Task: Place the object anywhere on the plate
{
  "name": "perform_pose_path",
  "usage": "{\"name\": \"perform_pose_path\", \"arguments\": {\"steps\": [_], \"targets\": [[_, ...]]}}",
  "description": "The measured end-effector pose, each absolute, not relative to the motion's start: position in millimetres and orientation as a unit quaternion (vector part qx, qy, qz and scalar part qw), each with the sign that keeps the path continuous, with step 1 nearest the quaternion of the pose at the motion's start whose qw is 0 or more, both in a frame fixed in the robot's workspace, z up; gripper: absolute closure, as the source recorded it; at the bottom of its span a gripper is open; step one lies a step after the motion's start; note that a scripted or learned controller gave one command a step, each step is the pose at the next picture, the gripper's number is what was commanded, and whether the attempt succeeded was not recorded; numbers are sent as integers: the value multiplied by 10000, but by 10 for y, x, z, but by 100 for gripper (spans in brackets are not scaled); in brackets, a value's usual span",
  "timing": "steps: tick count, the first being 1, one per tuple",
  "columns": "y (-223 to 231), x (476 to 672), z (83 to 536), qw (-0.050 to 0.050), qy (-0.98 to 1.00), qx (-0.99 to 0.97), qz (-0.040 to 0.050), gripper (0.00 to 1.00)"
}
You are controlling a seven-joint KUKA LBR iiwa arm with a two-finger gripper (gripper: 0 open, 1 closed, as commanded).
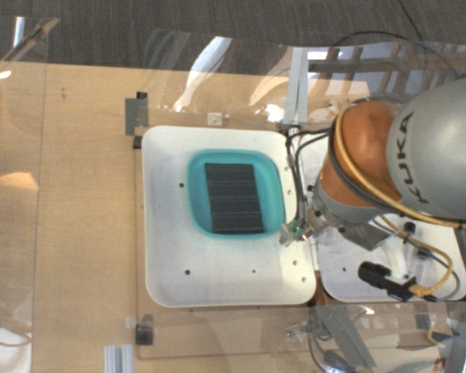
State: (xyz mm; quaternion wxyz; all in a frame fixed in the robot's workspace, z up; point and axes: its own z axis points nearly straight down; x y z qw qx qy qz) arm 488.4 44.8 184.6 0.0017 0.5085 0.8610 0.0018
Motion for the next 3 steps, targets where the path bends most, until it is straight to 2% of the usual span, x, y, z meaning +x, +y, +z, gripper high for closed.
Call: {"name": "perform_pose_path", "arguments": {"steps": [1, 2, 3], "targets": [[445, 4885, 1846, 18, 8609, 5087, 19, 0], [-401, 5338, 1851, 24, 8848, 4660, 11, 0], [-881, 4978, 1478, 28, 9045, 4264, 11, 0]]}}
